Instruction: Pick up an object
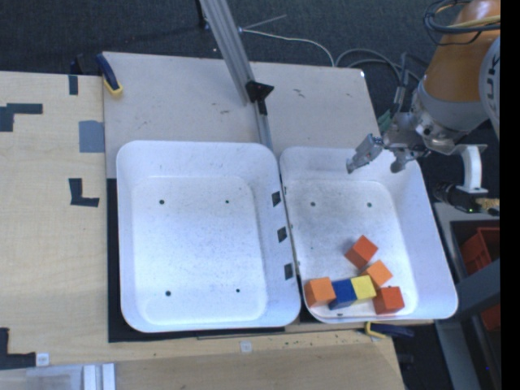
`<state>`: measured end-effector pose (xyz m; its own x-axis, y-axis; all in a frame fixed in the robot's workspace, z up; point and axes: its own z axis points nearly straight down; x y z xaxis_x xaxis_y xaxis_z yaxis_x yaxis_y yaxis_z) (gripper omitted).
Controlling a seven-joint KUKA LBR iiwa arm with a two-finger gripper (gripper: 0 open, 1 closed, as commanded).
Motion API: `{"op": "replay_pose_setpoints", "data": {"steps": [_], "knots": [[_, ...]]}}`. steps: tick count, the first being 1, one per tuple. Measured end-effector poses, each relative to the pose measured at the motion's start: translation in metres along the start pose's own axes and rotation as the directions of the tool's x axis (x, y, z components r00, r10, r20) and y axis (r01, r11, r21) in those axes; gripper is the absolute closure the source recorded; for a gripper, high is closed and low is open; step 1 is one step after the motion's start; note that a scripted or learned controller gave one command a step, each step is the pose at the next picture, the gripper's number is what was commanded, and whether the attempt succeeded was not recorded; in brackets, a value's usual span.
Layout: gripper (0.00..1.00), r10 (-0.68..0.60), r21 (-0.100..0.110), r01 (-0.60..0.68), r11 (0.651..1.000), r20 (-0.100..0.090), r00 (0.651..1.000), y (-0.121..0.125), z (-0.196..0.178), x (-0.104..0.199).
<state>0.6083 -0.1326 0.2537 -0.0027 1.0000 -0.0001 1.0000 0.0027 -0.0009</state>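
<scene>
The gripper [379, 158] sits in the upper right of the frame, above the far rim of the right bin [422, 218]. Its two fingers are spread apart, one fingertip [357, 162] reaching toward the left over the bin's upper edge and the other lying close under the wrist. Nothing lies between the fingers; the gripper is released and touches no block. Behind it, the arm [459, 63] shows its orange band at the frame's right edge, with cables looping near the wrist.

The blocks are clustered in the lower right part of the right bin, well apart from the gripper. A red-orange block [362, 251] lies tilted at the top of the cluster. Just below it sits a smaller orange block [379, 273]. Along the near wall of the bin runs a row: an orange block [319, 290] at the left, a blue block [342, 290] touching it, then a yellow block [362, 286] beside the blue one. A red block [389, 300] lies at the right end, near the bin's lower right corner.

The left bin [130, 218] fills the middle of the frame beside the right bin, their walls meeting along a line with small black clips. A slanted metal rail [231, 39] runs from the top of the frame down to that seam.
</scene>
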Motion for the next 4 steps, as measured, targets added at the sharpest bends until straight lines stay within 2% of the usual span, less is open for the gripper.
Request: {"op": "replay_pose_setpoints", "data": {"steps": [1, 2, 3, 4], "knots": [[0.0, 0.002, 0.009, -0.002, 1.0, -0.001, 1.0, -0.038, 0.158, -0.016], [0.0, 0.003, 0.003, -0.003, 1.0, -0.001, 1.0, -0.091, 0.162, 0.001], [1.0, 0.0, 0.003, 0.0, 1.0, -0.002, 1.0, -0.09, 0.153, 0.002], [1.0, -0.001, -0.006, 0.001, 1.0, 0.0, 1.0, -0.101, 0.028, 0.04]]}}
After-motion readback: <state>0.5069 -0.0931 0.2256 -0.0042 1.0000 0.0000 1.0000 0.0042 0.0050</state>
